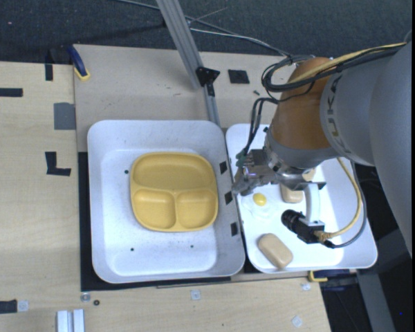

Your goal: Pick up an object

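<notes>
Camera view: pincer [252, 182] low in the right bin [356, 254], near its left wall; grip state cannot be told (wrist obscures). Small yellow object [260, 200] just beside it, apparently unheld. Recommend centring before closing.

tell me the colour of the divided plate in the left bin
Yellow; the divided plate shows clearly in the camera view.

Claw [252, 180] tips were buried under the wrist housing, finger state unreadable. Arm [360, 109] ran off the right edge and covered most of the right bin [353, 258] behind the claw. Tan block [291, 194] just right of the claw was half hidden by the wrist. Small yellow item [260, 200] just below the claw was too small to identify.
</notes>
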Tool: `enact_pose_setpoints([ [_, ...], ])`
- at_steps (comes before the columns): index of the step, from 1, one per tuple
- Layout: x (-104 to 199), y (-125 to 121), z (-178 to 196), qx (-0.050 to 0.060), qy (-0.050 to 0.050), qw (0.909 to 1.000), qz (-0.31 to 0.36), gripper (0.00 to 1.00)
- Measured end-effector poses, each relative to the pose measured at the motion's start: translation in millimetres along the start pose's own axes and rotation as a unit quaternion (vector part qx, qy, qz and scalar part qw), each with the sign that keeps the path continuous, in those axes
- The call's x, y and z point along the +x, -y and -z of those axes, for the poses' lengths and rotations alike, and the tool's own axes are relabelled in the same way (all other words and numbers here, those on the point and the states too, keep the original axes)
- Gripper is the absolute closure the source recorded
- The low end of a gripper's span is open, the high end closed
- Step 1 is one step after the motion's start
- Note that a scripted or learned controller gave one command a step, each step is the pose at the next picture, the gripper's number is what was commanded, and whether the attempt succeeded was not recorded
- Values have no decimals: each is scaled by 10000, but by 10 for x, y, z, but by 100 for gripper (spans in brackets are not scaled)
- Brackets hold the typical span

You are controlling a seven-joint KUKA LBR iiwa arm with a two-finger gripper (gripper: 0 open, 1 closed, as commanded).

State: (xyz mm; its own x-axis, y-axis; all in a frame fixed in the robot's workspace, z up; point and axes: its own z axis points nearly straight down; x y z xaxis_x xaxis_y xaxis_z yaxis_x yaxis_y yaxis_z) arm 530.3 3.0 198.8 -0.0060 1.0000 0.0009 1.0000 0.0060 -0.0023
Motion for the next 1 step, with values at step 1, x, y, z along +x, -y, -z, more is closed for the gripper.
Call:
enact_pose_setpoints([
  [1,542,-197,153,-13,-2,10000,6,100],
])
